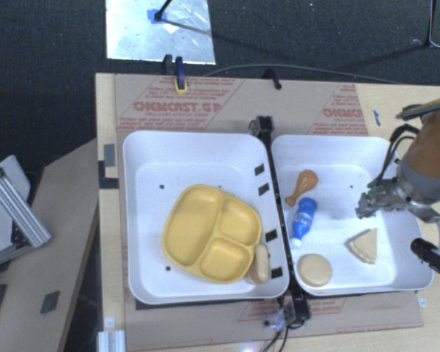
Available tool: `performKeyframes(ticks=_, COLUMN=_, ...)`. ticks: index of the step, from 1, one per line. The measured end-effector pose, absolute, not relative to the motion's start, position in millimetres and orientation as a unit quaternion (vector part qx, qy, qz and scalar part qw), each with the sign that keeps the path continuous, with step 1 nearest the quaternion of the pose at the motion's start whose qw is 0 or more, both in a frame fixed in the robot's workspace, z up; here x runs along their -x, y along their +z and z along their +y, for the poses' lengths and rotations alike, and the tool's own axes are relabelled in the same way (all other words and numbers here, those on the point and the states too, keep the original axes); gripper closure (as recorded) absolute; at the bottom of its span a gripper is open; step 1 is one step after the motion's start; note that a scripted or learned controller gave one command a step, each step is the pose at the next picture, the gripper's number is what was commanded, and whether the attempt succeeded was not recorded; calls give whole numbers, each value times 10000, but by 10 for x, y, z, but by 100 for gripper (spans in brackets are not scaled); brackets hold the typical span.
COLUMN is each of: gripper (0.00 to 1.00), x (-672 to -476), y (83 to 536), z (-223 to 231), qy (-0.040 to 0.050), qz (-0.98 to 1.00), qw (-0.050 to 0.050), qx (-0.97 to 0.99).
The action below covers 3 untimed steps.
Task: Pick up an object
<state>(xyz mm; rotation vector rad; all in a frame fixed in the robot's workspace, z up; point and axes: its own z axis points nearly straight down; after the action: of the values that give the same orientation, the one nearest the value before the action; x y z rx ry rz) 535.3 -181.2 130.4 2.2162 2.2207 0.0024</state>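
Grey arm (425, 185) with orange band, black cables looping beside it, dark grey metal end effector (368, 204)

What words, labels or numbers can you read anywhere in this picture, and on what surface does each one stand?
"CHEMCAST GP" reads in red print on the brown board under the bins, left side.
The same red print recurs on the board's right side, but there it is too blurred and slanted to read surely.
Smaller red lines beneath both are too small to read.
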Motion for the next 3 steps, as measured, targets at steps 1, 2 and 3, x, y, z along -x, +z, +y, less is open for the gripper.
performKeyframes(ticks=1, gripper=100, x=-5398, y=1767, z=-1748, qy=17, qz=7086, qw=29, qx=-7056)
performKeyframes(ticks=2, gripper=100, x=-5360, y=2378, z=-1698, qy=21, qz=7087, qw=38, qx=-7055)
performKeyframes(ticks=3, gripper=100, x=-5372, y=2623, z=-1701, qy=12, qz=7086, qw=25, qx=-7056)
